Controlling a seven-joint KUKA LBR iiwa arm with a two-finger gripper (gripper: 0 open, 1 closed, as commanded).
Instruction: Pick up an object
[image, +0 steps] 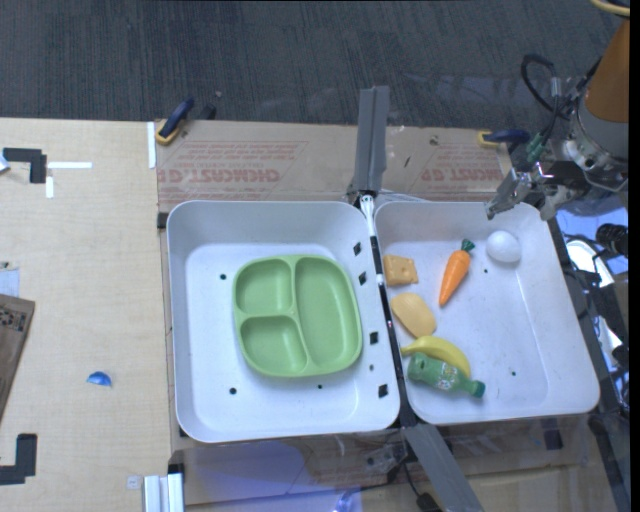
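Bench: pale wood, bearing both bins; a cardboard sheet lies behind them.
Left bin: white and shallow; it carries a green tray with three compartments, nothing in them.
Right bin: this is where my choices lie, all loose on the white floor.
My arm: I reach in from the right, orange band above the wrist, over the far right corner of the right bin.
My gripper: it hangs at the bin's far rim, above and just beside the egg. The fingers are too small and dark here for me to say how wide they stand, and I see nothing between them.
Bottle: green, lying on its side at the near edge, touching the banana.
Carrot: orange with a green top, lying apart from the rest, tip toward the near side.
Potato: a pale yellow lump, near the divider.
Cracker: small orange piece, just beyond the potato.
Egg: white, round, smooth, nearest to me, well apart from its neighbours.
Doing it well: I judge the egg the natural target. I'd centre over it before dropping, since a round shell will likely roll from an off-centre pinch, and the bin wall close by leaves little room for my outer finger.
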